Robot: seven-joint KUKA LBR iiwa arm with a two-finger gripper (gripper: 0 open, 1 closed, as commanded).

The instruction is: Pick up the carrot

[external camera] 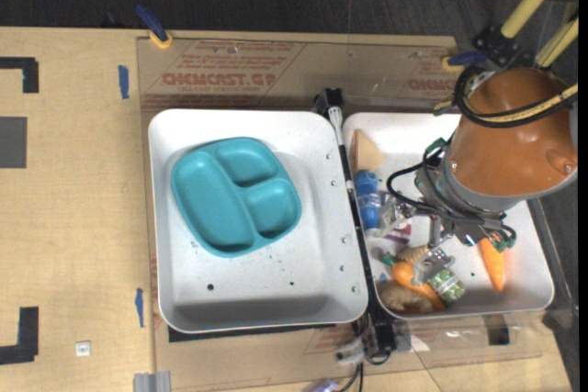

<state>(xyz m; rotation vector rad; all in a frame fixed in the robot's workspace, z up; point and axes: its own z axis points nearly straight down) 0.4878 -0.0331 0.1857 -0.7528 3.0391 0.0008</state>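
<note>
The carrot [494, 266] is small and orange with a green top. It lies near the front right corner of the right bin [537, 294], pointing toward the front edge. The arm's orange band hangs over the middle of that bin, and my gripper [447, 239] reaches down beneath it among the pile of items, just left of the carrot's green top. Cables and the wrist hide much of the gripper. Nothing can be made out held in it.
The right bin also holds a blue bottle [367, 197], a tan wedge [367, 148], an orange piece [405, 274], a green can [448, 285] and a brown lump [400, 296]. A teal divided plate [237, 193] lies in the left bin [184, 289].
</note>
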